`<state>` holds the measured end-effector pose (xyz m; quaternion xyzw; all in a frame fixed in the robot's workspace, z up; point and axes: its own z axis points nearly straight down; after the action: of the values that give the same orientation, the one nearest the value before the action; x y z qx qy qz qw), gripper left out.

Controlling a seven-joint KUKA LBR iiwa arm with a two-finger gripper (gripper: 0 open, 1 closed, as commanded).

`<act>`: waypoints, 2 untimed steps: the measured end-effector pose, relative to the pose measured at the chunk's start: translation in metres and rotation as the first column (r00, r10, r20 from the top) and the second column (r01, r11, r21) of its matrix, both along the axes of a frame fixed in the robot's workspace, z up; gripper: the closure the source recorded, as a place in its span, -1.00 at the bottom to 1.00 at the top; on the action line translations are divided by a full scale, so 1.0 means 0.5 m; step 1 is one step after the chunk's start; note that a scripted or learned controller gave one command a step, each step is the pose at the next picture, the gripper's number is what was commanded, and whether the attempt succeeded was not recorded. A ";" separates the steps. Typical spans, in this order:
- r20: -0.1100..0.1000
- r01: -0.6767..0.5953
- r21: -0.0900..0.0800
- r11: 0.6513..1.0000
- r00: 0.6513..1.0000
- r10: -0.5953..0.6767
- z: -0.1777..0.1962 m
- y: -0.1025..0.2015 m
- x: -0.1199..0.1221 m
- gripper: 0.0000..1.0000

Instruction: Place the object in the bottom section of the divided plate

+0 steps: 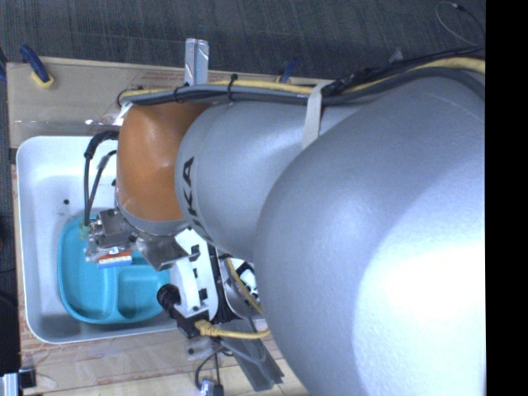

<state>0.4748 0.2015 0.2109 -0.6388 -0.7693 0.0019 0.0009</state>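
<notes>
A large grey robot arm point(355, 213) covers most of the view, reaching in from the right, with its orange band point(148, 167) just above the wrist. Below the band, the gripper point(103, 246) hangs low over a blue divided plate point(91, 291), which lies in the left white bin point(37, 221) on the wooden table point(62, 97). The plate sits in the near part of that bin, and a raised ridge splits its visible surface into sections.

The gripper's working end is a tangle of metal parts with a small red and white patch; whether it is open or closed, and whether it holds anything, cannot be told. The object to be placed cannot be made out: it may be at the gripper, or hidden beneath the wrist. Judging from this, the arm appears to be over the plate, at about the placing stage, but nothing can be seen resting in the near section, so placement is unconfirmed.

Dark letters run along the grey arm beside the orange band, partly hidden; they seem to be part of the maker's name, KUKA point(188, 190).
</notes>
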 end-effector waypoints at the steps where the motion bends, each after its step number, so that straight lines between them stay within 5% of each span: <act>1: 0.000 0.000 0.000 1.000 1.000 0.000 0.000 0.000 0.000 -1.00; 2: 0.000 0.000 0.000 1.000 1.000 0.000 0.000 0.000 0.000 -1.00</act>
<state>0.4749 0.2014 0.2111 -0.6389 -0.7693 0.0018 0.0008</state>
